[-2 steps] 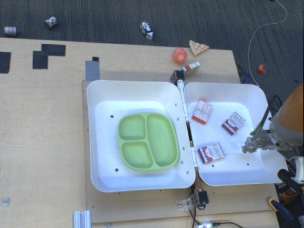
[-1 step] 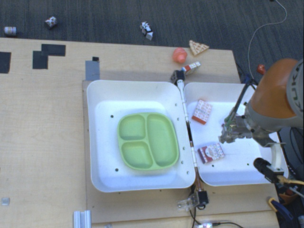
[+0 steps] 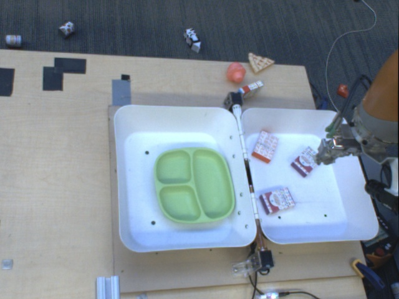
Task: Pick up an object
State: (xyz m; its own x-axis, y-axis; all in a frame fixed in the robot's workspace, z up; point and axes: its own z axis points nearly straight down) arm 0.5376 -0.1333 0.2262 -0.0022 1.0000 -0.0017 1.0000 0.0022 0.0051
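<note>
The left bin (image 3: pixel 124 185) holds a green tray (image 3: pixel 194 185); the right bin (image 3: pixel 349 223) holds three red-and-white packets (image 3: pixel 277 200). The claw's (image 3: pixel 324 153) state: cannot tell.

We see two shallow white bins side by side. In the left bin (image 3: pixel 124 167) lies a green three-compartment plastic tray (image 3: pixel 194 185). The right bin (image 3: pixel 349 223) holds three small red-and-white packets: one (image 3: pixel 265 147) near the divider at the back, one (image 3: pixel 277 200) in front of it, one (image 3: pixel 304 161) further right, touching the gripper (image 3: pixel 324 154).
</note>
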